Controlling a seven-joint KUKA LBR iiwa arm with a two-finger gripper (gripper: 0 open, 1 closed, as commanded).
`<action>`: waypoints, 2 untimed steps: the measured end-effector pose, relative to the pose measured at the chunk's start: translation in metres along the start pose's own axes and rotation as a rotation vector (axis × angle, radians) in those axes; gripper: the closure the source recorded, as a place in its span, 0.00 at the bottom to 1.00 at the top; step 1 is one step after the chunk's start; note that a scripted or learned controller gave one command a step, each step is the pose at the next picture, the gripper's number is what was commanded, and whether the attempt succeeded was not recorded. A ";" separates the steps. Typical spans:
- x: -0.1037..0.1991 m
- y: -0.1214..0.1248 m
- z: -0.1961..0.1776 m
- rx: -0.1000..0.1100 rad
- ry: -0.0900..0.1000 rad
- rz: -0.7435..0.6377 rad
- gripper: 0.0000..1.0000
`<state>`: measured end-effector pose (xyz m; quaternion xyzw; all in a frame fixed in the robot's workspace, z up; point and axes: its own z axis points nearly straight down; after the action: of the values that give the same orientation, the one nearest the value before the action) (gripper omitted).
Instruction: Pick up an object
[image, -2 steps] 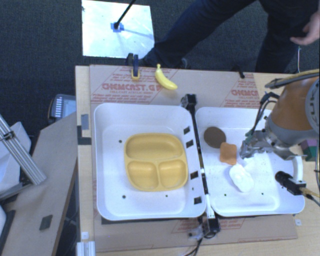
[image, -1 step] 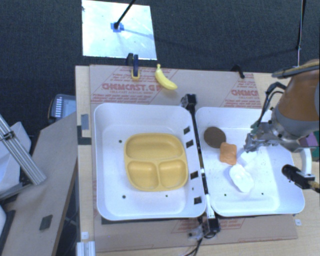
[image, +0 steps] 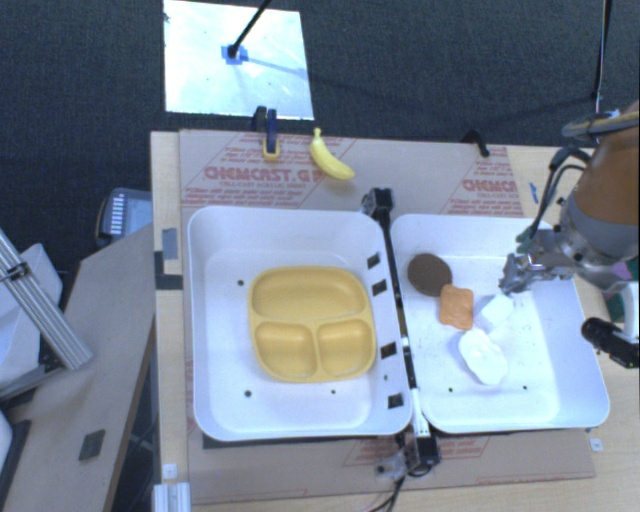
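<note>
The right bin (image: 560, 400) holds a brown round piece (image: 429, 271), an orange block (image: 457, 306), a small white cube (image: 496, 310) and a white oblong piece (image: 483, 356). My gripper (image: 517, 274) hangs over the right bin's upper right part, just above and right of the white cube. Nothing shows between its tips. The arm with its orange band (image: 608, 185) reaches in from the right.
A yellow three-compartment tray (image: 310, 322) lies in the left bin (image: 220, 300). A yellow banana (image: 330, 158) and a yellow-and-black clamp (image: 269, 134) rest on the board behind the bins. A black divider strip (image: 392, 300) runs between the bins.
</note>
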<state>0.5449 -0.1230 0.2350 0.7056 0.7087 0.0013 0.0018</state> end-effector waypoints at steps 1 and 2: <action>0.000 0.002 -0.046 -0.001 0.000 0.000 1.00; 0.043 0.003 -0.041 0.002 0.002 -0.004 1.00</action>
<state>0.5471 -0.0799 0.2760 0.7041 0.7101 0.0009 0.0004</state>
